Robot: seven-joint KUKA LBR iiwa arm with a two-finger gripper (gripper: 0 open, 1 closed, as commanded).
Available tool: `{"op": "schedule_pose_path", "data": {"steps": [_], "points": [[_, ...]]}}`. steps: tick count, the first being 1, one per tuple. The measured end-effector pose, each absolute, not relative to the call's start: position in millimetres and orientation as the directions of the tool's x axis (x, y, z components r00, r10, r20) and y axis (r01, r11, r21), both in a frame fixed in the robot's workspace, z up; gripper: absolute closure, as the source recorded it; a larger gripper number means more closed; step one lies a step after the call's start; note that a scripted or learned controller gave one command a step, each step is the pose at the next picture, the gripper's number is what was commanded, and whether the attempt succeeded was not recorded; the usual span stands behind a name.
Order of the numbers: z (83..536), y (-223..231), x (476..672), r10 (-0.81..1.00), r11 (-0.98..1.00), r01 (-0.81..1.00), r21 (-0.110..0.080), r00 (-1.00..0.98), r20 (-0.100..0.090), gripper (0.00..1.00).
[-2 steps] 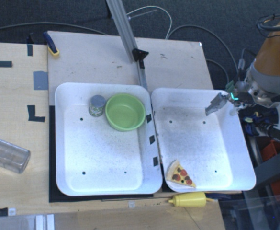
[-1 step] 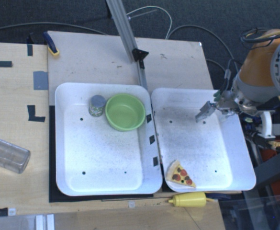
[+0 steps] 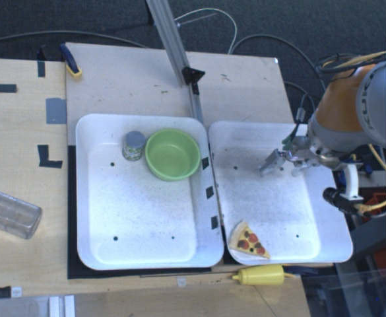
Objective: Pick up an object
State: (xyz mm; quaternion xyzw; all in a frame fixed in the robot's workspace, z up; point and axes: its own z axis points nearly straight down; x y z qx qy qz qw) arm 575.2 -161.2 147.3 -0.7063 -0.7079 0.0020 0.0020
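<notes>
Camera view shows the gripper (image 3: pixel 270 163) hovering over the right bin (image 3: pixel 324 243), near that bin's far edge and toward its right side. The fingers look slightly parted with nothing between them, though they are small and somewhat blurred. The nearest thing to pick is the pizza slice (image 3: pixel 249 240), which lies in the near left corner of the right bin, well apart from the gripper.

To do this step well, the arm would probably need to travel toward the near left corner, line the fingers up across the narrower width of the slice, and descend until the tips reach the bin floor, since the slice lies flat and offers little height to pinch. The bin's wall just beside it may crowd one finger, so approaching from the open side seems wiser.

The slice is a small wedge, tan at the crust, yellow on top with red round spots; it looks like a toy. In the left bin (image 3: pixel 90 243), a green bowl (image 3: pixel 173 154) and a small can (image 3: pixel 133 145) sit touching near the far edge.
</notes>
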Motion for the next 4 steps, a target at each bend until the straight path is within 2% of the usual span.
{"op": "schedule_pose_path", "data": {"steps": [1, 2, 3, 4], "points": [[92.9, -160.1, 573.3, 1.0, 0.002, 1.0, -0.008, -0.002, 0.0, 0.0], [106.1, -159.6, 574.9, 1.0, 0.003, 1.0, -0.003, -0.003, 0.001, 1.0], [168.9, -156.1, 577.9, 1.0, 0.002, 1.0, 0.005, -0.002, -0.001, 1.0], [212.6, -151.4, 575.8, 1.0, 0.002, 1.0, 0.003, -0.002, -0.001, 1.0]]}}
